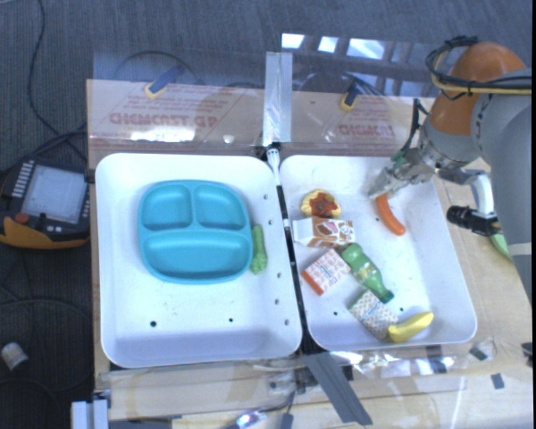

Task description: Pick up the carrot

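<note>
**Hand poised above carrot in right bin**

Camera view: Two white bins sit side by side on the counter [116,119]. The left bin [116,311] holds a blue divided plate [196,230], with a small green vegetable [259,248] lying just beside the plate's right edge. The right bin [447,284] holds the carrot [390,214], orange and lying at a slant in the far right part of the bin, apart from the other items. The arm [473,88] reaches in from the right over the bin's far right corner. The hand [395,179] points down and to the left, its tips just above the carrot's far end; whether its fingers are apart or together cannot be told, and nothing is seen between them. To the left of the carrot lie a round pizza-like toy [321,204], a printed packet [329,231], a red-and-white box [324,271] and a green bottle [364,272]. Near the bin's near edge rest a patterned packet [370,311] and a yellow banana [410,326].
</note>
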Available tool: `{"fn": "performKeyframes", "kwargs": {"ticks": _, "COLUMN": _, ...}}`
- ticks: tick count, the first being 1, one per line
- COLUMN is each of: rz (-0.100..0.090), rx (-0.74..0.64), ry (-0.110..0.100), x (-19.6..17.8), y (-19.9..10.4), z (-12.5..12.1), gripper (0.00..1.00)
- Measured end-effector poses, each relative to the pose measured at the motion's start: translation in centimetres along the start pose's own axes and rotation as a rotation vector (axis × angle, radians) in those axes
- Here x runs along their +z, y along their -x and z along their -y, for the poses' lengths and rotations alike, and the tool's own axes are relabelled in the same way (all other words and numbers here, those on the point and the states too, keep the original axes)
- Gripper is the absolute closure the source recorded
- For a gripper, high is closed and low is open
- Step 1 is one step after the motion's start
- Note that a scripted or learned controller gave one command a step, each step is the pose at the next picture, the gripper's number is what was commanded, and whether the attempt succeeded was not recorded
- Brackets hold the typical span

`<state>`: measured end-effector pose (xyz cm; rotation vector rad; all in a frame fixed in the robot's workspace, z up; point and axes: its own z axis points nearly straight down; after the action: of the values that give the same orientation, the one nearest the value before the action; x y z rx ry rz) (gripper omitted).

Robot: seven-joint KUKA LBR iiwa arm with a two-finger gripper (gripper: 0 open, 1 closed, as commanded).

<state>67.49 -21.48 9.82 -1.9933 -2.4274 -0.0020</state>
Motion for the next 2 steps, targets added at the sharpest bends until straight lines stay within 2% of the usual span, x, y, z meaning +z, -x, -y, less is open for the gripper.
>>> {"fn": "performKeyframes", "kwargs": {"ticks": 1, "rz": -0.014, "rx": -0.005, "ry": -0.01, "x": 0.1, "y": -0.6, "z": 0.0, "gripper": 0.0}}
{"fn": "performKeyframes", "kwargs": {"ticks": 2, "rz": -0.001, "rx": -0.032, "ry": 0.012, "x": 0.7, "y": -0.4, "z": 2.2, "gripper": 0.0}}
